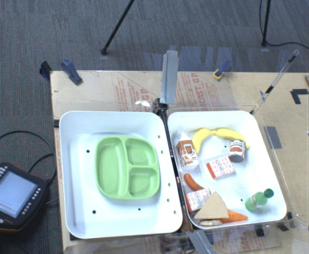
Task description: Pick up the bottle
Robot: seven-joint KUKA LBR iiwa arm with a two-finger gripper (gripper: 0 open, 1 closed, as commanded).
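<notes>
Robot lab: teach pendant (11,196) (tripod legs (121,19) too).

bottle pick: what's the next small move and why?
Probably bring the gripper in over the right bin's near right corner, above the green bottle. It lies on its side there, close to the bin wall, with the carrot and sandwich just to its left, so a descent from above looks safest.

Grey ribbed carpet (48,25) covers the floor around the cardboard-topped desk (117,91). Two thin black stand legs (120,23) slant across it under even light.
</notes>
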